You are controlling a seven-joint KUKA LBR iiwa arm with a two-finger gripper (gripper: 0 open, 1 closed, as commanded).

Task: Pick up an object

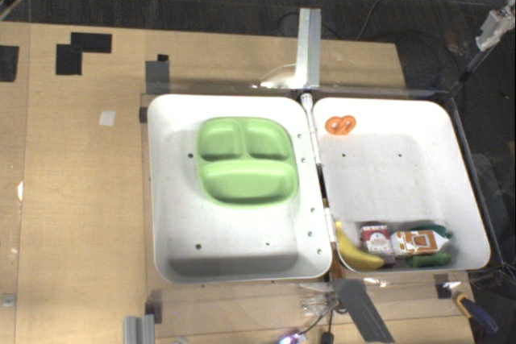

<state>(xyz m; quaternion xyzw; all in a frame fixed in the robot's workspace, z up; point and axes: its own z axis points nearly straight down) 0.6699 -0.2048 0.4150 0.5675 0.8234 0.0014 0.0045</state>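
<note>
In the right bin (387, 173), an orange pretzel-shaped toy (340, 125) lies near the far left corner. Along that bin's near wall sit a yellow banana (355, 252), a small red-and-white packet (376, 239), an orange-and-white carton (416, 241) and a green item (431, 259), packed close together. The left bin (173, 197) holds a green divided plate (245, 160) lying flat near its middle.
A metal post (310, 48) stands behind the seam between the two bins. The wooden bench (72, 189) stretches to the left with black markers on it. Cables and clamps sit at the bench's near edge (339, 314).
</note>
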